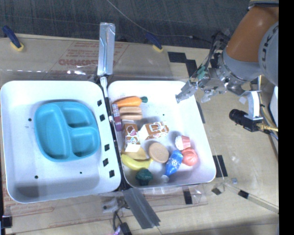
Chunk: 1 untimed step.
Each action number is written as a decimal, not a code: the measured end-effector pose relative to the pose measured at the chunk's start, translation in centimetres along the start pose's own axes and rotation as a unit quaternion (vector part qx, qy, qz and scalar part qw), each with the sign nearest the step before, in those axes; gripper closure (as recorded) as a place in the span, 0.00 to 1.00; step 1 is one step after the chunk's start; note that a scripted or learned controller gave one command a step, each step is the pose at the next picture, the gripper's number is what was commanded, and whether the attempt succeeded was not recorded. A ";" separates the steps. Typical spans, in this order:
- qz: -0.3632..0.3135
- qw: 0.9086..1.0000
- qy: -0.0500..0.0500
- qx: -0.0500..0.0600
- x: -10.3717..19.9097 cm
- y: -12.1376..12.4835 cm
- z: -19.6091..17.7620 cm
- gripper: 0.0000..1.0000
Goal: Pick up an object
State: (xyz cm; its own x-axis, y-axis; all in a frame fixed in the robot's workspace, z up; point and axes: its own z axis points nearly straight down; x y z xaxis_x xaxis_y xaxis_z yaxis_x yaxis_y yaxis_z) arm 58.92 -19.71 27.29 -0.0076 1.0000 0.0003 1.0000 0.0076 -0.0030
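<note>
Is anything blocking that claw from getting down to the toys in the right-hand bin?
Nothing visible does. The gripper hangs over the right bin's upper right corner, above bare white floor; the toy pile, carrot included, lies open to its left.

A robotics laboratory: my grey arm works a wooden bench bearing two white bins, blue clamps at 10 o'clock, taped markers and loose cables at 12 o'clock.
</note>
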 end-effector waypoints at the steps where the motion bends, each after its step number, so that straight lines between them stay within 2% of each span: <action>1: -0.066 0.998 -0.002 -0.007 6.0 -1.6 14.6 0.00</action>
State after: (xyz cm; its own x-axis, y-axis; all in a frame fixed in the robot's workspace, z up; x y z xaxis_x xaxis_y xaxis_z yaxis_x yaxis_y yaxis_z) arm 57.27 -13.68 12.71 -0.1388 0.9903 -0.0052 0.9902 0.1389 0.0116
